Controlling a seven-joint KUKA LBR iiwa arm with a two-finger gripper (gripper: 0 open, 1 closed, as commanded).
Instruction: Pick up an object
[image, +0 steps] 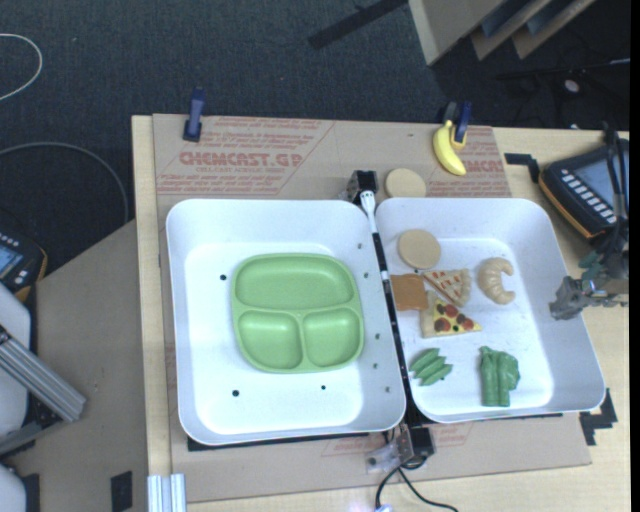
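Claw (572, 298) sits at the right rim of the right bin (540, 225), small and blurred at the frame edge; cannot tell how it is set, nothing visible in it.

Candidate objects all lie in the right bin: round cookie (419, 248) far-left, toast square (408, 292) just near of it, two pizza slices (452, 286) (449, 320) in the middle, touching or almost touching each other and the toast, croissant (496, 279) right of them and closest to the claw, pea pods (431, 366) near-left, green asparagus bundle (498, 375) near-right. Left bin (190, 300) carries a green divided plate (297, 310).

Risks: the pizza/toast cluster is packed, so a descent there likely nudges a neighbour or pinches two things. Flat pieces (cookie, toast, pizza) lie low on the bin floor, so the claw may skid over them or close above them. Coming in low from the right could clip the bin rim. Toast and cookie sit near the wall between the bins, leaving little room on that side.

Open room: bare floor around the croissant and between it and the asparagus; both stand apart from the others, so they look like the easiest picks. A banana (449, 150) and another round disc (405, 183) lie outside on the tabletop (300, 150), far side.
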